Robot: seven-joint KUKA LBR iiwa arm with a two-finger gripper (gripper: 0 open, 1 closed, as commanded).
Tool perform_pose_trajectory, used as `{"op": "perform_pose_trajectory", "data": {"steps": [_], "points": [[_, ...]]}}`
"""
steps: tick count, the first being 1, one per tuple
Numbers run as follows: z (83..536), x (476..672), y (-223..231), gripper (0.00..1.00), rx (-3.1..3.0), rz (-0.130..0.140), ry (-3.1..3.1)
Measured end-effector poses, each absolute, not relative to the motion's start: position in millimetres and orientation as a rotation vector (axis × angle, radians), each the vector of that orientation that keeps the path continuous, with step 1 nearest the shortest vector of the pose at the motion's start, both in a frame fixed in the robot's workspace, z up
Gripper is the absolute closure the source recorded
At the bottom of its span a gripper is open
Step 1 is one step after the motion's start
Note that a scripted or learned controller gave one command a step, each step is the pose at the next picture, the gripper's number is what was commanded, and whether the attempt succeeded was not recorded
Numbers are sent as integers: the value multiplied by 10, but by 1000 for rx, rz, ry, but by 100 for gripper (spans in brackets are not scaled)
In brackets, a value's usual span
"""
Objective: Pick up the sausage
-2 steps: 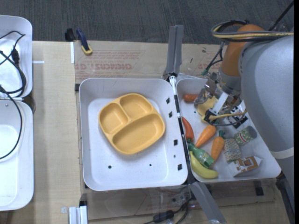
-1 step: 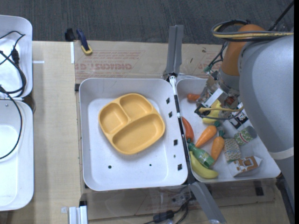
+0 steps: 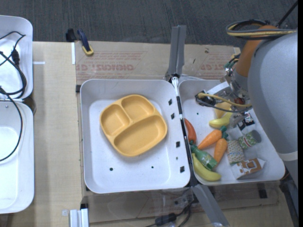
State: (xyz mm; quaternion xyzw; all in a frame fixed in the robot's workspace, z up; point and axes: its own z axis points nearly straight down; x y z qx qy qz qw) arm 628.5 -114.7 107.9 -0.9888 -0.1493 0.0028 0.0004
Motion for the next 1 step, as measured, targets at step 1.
{"op": "perform_pose_trajectory", "data": {"steps": [1], "points": [[906, 6465, -1019, 0, -3124, 28, -311]]}}
